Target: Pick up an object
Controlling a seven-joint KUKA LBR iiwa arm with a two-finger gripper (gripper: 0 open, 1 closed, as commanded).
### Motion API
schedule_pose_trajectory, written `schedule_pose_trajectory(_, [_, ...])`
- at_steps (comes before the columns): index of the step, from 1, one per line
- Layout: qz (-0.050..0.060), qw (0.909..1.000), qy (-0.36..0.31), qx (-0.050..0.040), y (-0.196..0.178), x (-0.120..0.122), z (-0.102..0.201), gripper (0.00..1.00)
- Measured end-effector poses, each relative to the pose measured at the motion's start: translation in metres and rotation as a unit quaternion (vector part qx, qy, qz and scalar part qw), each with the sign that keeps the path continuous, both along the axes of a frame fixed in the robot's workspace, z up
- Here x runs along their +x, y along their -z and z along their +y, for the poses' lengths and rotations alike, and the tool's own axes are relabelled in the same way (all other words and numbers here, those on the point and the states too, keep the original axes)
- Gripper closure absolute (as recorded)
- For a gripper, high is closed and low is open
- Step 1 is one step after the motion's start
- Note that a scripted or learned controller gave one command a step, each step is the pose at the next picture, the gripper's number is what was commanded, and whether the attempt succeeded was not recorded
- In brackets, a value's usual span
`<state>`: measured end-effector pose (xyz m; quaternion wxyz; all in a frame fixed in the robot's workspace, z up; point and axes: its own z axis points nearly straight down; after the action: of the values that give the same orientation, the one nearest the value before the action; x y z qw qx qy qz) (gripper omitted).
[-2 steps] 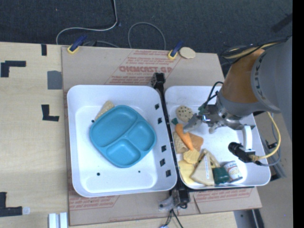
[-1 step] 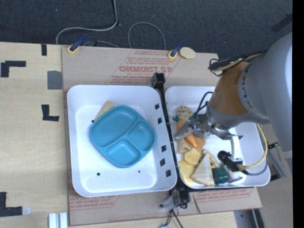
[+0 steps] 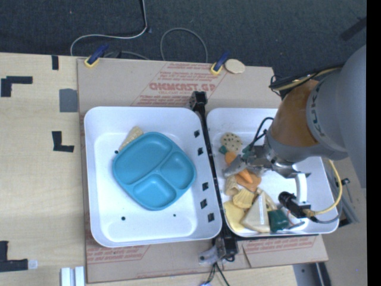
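Gripper [image 3: 238, 161] low in the right bin [image 3: 315, 115], finger state impossible to tell.
Its tip sits among small food-like toys [image 3: 247, 198]; a blue divided plate [image 3: 155, 170] fills the left bin [image 3: 95, 159]; cardboard [image 3: 178, 88] lettering is unreadable.

Bright even overhead light, soft shadows, slight blur, low resolution.

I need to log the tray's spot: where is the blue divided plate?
The blue divided plate lies in the left bin, over a tan item at its upper-left edge.
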<state>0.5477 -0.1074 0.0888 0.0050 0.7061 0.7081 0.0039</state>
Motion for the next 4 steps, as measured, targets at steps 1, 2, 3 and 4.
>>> schedule_pose_trajectory(1, [-0.002, 1.0000, 0.000, -0.0012, 0.000, -0.014, -0.005, 0.00])
schedule_pose_trajectory(2, [-0.002, 1.0000, 0.001, -0.0019, 0.000, -0.029, -0.006, 0.00])
schedule_pose_trajectory(3, [0.003, 1.0000, -0.001, 0.0003, -0.039, 0.027, 0.004, 0.00])
schedule_pose_trajectory(4, [0.004, 1.0000, 0.001, -0.0010, 0.005, 0.000, 0.010, 0.00])
